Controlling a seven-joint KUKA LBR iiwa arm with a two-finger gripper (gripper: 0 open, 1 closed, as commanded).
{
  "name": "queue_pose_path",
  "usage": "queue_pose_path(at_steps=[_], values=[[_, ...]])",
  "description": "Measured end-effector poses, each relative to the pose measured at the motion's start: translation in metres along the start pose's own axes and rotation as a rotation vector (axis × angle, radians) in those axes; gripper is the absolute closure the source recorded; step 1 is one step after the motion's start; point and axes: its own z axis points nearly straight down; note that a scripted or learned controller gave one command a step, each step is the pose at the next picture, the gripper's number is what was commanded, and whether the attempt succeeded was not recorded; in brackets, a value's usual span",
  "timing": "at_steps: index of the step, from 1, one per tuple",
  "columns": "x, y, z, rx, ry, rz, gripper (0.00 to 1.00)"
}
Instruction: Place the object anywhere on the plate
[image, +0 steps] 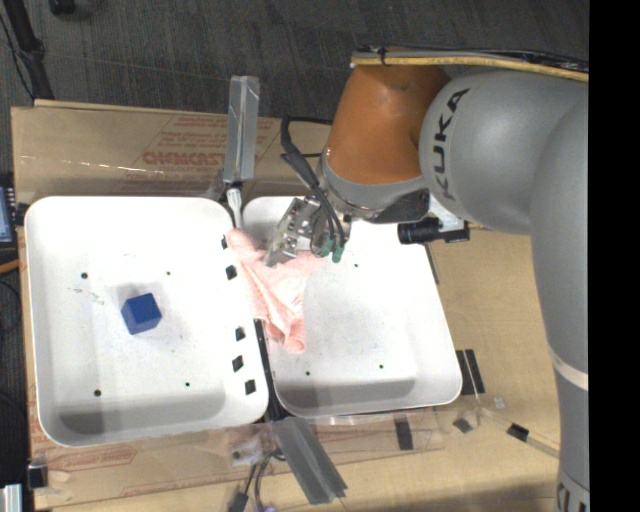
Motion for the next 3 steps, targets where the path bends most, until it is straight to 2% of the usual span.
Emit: queue_pose_path(at_steps=[1, 3], values=[[0.028, 0.039, -0.012, 0.0, -0.002, -0.392, 1.0], [0.078, 0.123, 0.001, -0.001, -0.004, -0.396, 1.0]])
